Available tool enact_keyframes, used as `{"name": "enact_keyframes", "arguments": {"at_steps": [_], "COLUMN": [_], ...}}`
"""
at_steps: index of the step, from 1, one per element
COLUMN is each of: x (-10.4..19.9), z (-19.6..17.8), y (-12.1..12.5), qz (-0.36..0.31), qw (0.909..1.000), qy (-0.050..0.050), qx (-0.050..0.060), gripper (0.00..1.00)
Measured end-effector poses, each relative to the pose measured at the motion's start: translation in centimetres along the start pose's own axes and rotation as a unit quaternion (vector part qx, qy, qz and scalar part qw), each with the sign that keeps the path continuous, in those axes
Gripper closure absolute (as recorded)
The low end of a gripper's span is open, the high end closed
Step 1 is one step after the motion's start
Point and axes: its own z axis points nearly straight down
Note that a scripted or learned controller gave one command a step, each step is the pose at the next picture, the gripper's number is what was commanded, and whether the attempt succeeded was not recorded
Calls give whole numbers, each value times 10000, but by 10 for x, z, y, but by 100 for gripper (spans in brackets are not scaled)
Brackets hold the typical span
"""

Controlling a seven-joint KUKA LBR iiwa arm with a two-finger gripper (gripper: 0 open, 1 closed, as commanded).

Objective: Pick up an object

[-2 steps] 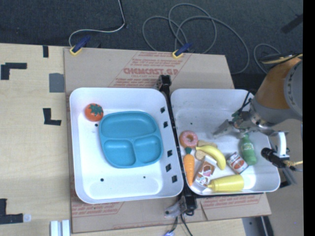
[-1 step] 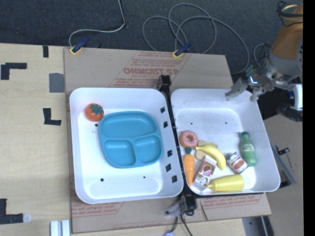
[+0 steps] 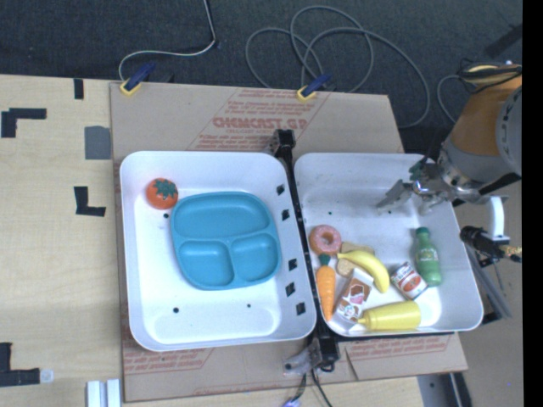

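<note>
My gripper hangs over the upper right part of the right bin. Its two grey fingers are spread open and nothing sits between them. Below it in that bin lie a green bottle, a pink donut, a banana, a carrot, a small red-and-white can, a carton and a yellow squeeze bottle. The green bottle is the nearest object, a little below and right of the fingers. The left bin holds a blue divided plate and a red tomato.
A black divider runs between the two bins. Both bins rest on a cardboard sheet with cables behind it. The arm's grey and orange body stands at the right edge. The right bin's upper left floor is bare.
</note>
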Motion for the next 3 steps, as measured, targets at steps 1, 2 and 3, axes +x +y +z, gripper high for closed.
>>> {"name": "enact_keyframes", "arguments": {"at_steps": [1, 2, 3], "x": [14, 3, 45], "z": [-30, 17, -47], "y": [-83, -98, -7], "qz": [1, -15, -8], "qw": [10000, 9999, 10000], "qy": [-5, -22, -5], "qx": [-14, -102, -28], "gripper": [0, 0, 0]}}
